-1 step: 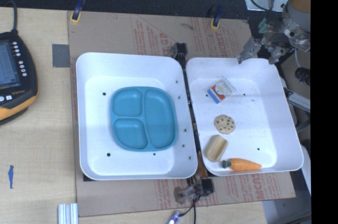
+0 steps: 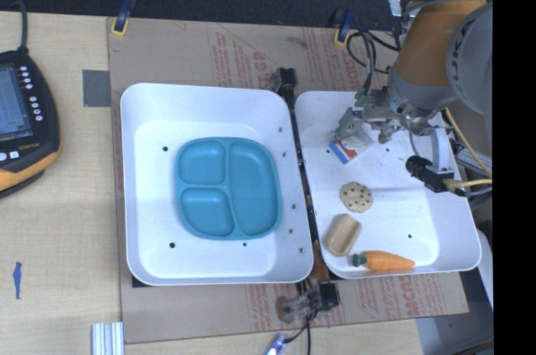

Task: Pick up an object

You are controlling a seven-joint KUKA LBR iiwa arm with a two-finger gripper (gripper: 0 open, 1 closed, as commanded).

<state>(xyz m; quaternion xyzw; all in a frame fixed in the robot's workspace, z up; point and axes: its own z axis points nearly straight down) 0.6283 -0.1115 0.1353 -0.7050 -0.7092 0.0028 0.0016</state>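
In the camera view the arm (image 2: pixel 440 35), grey with its orange band, reaches in from the right over the far part of the right bin (image 2: pixel 394 177). Its pincer (image 2: pixel 356 127) hangs low above the bin floor near the bin's upper left corner, just over a small white, red and blue packet (image 2: pixel 346 148). The metal fingers point down and to the left toward that packet, but whether they are wide, narrow, or closed on anything cannot be told from this angle; the packet lies at the tips and is not clearly between them.

Nearer the camera than the pincer, a round speckled cookie (image 2: pixel 356 196) lies on the bin floor, apart from the packet. Below it sits a tan, cylinder-shaped piece (image 2: pixel 342 234), tilted, close to the bin's left wall. Beside that, along the near rim, an orange carrot (image 2: pixel 383 262) lies lengthwise with its green end toward the tan piece.

To the pincer's left, across the seam where the two bins meet, the left bin (image 2: pixel 142 177) holds a blue divided plate (image 2: pixel 227 187) with three compartments, resting flat in its middle. Far to the left, a black and orange handheld controller (image 2: pixel 21 123) lies on the bench.
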